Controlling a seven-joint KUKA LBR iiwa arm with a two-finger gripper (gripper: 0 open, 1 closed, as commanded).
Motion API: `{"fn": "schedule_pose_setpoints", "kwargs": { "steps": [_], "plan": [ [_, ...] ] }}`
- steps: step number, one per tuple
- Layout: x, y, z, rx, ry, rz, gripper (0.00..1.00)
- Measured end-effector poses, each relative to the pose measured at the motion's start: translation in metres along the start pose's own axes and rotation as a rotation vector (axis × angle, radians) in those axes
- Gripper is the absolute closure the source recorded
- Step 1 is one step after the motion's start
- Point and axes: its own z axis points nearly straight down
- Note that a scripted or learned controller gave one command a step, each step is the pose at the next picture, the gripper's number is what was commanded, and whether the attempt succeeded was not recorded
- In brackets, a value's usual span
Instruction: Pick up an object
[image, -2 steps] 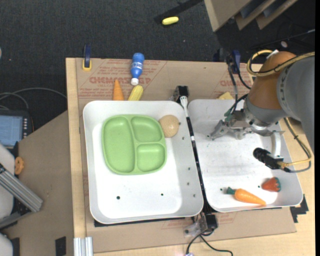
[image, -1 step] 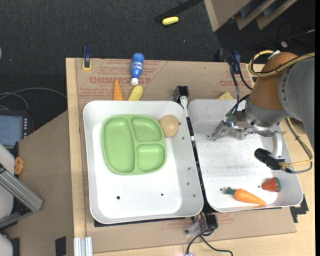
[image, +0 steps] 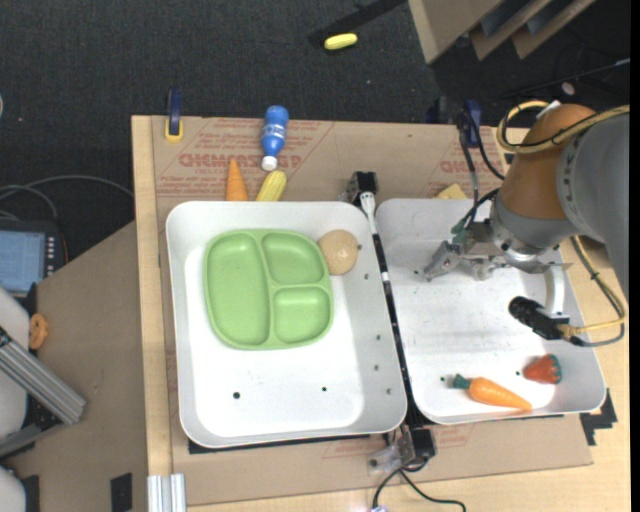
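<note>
Camera view is showing the gripper (image: 440, 262) hovering with fingers apart over bare floor of the right bin (image: 480, 320) — the carrot (image: 495, 393) and strawberry (image: 542, 370) are lying well apart from it, risking an empty close.

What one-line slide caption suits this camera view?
Grey KUKA arm's gripper hovers over the right white bin holding an orange toy carrot and red strawberry.

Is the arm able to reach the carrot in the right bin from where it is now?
Probably yes. The carrot lies in the open near the front of the right bin, with only a small red thing beside it. The gripper is over the same bin, and nothing stands between them.
</note>
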Motion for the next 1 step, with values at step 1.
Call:
{"fn": "schedule_pose_setpoints", "kwargs": {
  "steps": [1],
  "plan": [
    [0.0000,0.0000,0.0000,0.000,0.000,0.000,0.00]
  ]
}}
